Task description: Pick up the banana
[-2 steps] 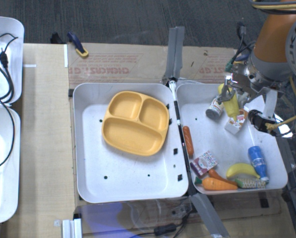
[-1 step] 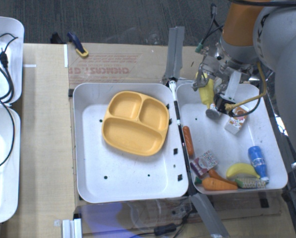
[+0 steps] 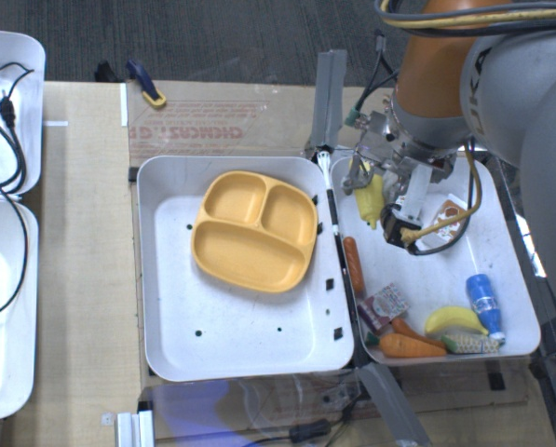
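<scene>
My gripper (image 3: 368, 177) hangs over the back left corner of the right bin (image 3: 520, 277). A small yellow banana (image 3: 369, 199) with a greenish end sits between its fingers, pointing down and lifted a little off the bin floor. The gripper is shut on it. A second curved yellow banana (image 3: 453, 319) lies near the front of the same bin, well apart from the gripper.
The right bin also holds a red sausage (image 3: 353, 263) along its left wall, a carrot (image 3: 411, 345), a blue bottle (image 3: 482, 298), a small packet (image 3: 386, 303) and a white wrapper (image 3: 451, 216). An orange divided plate (image 3: 256, 229) lies in the left bin (image 3: 166, 343).
</scene>
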Available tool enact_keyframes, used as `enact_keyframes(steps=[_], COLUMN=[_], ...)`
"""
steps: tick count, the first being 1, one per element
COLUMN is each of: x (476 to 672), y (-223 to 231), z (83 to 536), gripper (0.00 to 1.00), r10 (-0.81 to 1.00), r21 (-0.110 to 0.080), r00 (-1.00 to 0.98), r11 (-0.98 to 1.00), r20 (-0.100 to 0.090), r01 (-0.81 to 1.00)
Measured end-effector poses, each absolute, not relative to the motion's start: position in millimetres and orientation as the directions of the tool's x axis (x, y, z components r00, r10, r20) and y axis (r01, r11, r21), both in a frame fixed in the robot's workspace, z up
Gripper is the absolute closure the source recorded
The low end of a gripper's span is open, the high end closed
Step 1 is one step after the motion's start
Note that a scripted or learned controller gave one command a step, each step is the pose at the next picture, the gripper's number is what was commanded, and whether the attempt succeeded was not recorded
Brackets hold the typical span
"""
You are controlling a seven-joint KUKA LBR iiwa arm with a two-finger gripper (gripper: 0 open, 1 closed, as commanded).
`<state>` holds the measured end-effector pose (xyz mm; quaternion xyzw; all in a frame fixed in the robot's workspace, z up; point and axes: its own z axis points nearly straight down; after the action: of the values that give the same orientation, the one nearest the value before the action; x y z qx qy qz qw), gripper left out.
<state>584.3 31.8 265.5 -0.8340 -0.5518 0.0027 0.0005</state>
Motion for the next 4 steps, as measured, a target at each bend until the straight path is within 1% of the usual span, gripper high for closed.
enact_keyframes(steps=[1,2,3,4], x=[590.8,622.8,587.4,586.4], y=[73,114,140,180], z=[238,256,240,241], gripper=[1.00,1.00,1.00,1.00], r10=[0.937,0.871,0.837,0.770], r21=[-0.005,-0.002,-0.003,-0.001], r00=[0.349,0.491,0.548,0.638], r11=[-0.349,-0.491,-0.548,-0.639], r20=[-0.004,-0.005,-0.006,-0.005], r01=[0.937,0.871,0.837,0.770])
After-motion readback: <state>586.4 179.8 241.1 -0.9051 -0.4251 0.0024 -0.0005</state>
